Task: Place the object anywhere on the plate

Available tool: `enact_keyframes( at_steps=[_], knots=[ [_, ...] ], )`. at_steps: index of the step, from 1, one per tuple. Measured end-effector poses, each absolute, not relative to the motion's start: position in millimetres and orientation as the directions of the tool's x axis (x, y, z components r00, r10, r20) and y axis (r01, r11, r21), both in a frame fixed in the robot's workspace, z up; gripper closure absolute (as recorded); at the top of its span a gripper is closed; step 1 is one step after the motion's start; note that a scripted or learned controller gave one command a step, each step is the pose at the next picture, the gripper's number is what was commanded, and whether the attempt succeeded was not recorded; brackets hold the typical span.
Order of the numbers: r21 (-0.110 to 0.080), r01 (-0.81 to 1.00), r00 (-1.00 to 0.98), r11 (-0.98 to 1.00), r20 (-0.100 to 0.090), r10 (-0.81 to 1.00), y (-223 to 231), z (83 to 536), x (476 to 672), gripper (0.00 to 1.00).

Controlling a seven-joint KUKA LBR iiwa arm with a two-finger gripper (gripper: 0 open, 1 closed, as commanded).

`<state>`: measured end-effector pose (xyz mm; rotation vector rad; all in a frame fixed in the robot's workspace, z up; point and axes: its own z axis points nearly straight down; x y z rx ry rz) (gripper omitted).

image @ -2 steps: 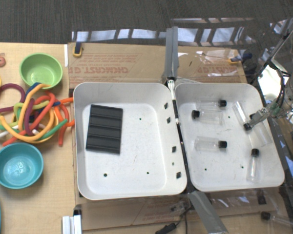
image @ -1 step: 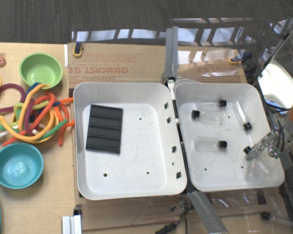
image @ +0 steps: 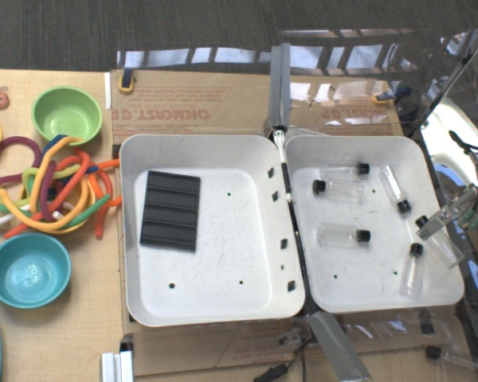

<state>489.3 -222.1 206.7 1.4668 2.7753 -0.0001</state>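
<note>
- Vials (image: pixel 334 235): five clear tubes with black caps, all lying loose in the right bin (image: pixel 382 299), none on the plate.
- Pincer (image: pixel 440 220): at the right bin's right rim, grey and partly blurred against clutter. Open or closed, cannot tell. Nothing visibly held.
- Closest vial (image: pixel 412 272): just below-left of the pincer, near upright in the view, cap end toward the pincer.
- Slanted vial (image: pixel 393 183): just up-left of the pincer, cap at its lower end.
- Other three lie farther left of the pincer, in the bin's middle and upper part, roughly level in the view and apart from each other.
- Plate (image: pixel 170 210): black, ribbed, rectangular. It lies flat in the left bin (image: pixel 215 309), far left of the pincer, nothing on it.
- Beyond the bins, farthest from the pincer: green bowl (image: pixel 67 115), teal bowl (image: pixel 29 269), and a tangle of coloured ropes (image: pixel 56 185) between them on the wood top.
- Cardboard (image: pixel 199 102) lies under the bins' far edge.
</note>
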Motion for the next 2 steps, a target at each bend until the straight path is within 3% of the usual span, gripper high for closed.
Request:
enact_keyframes(
  at_steps=[1,2],
  knots=[
    [0.000,0.735,-0.678,0.678,0.000,0.735,-221.9,176.8,478.3,1.00],
    [0.001,0.645,-0.765,0.765,-0.003,0.645,-221.9,183.6,478.9,1.00]
  ],
)
